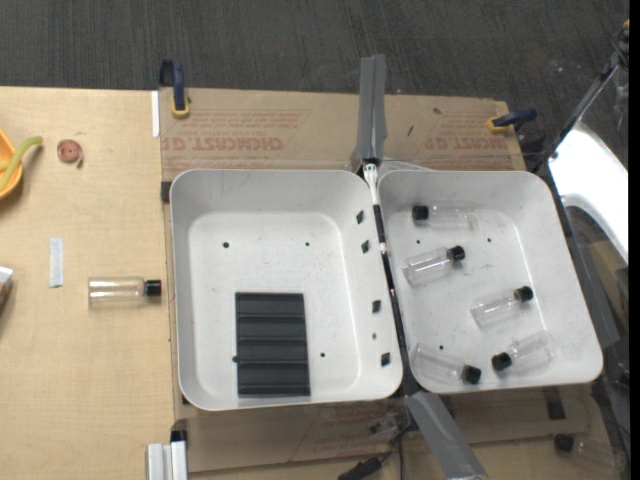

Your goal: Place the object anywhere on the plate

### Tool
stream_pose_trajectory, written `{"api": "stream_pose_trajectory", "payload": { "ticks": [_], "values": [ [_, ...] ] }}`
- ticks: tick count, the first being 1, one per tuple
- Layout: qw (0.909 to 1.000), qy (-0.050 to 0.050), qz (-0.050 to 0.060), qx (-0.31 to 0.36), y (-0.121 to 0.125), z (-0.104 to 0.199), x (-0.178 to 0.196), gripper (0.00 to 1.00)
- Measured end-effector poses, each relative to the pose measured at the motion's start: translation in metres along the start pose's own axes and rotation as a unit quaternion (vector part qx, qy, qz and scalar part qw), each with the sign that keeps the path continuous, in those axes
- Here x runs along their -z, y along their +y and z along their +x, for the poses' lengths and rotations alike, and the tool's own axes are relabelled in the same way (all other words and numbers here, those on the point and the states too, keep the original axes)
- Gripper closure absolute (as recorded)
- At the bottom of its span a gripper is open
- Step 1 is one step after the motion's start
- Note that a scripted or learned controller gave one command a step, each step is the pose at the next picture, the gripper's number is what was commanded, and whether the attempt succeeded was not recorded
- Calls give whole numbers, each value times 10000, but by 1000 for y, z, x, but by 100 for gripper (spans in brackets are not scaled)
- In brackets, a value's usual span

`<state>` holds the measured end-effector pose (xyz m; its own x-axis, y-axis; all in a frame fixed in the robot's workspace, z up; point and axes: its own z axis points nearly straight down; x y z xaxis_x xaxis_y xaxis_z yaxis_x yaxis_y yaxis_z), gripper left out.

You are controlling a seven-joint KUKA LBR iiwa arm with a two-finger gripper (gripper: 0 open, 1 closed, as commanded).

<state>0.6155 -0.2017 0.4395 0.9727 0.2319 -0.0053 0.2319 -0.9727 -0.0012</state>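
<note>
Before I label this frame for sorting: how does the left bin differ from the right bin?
The left bin holds a black ridged plate; the right bin has none. The right bin holds five clear vials with black caps, such as one near its middle; the left bin holds no vials. Both are shallow, white and side by side.

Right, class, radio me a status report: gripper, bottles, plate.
Arm parked at right edge, gripper state unknown. Five clear bottles loose in right bin. Black ribbed plate in left bin, nothing on it.

Dark carpet floor (300, 18), wooden bench (80, 368)
</note>
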Motion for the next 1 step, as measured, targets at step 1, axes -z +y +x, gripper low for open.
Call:
{"api": "stream_pose_trajectory", "payload": {
  "ticks": [1],
  "values": [
    [9998, 11, -2, -177, -73, 52, 1, 0]
  ]
}}
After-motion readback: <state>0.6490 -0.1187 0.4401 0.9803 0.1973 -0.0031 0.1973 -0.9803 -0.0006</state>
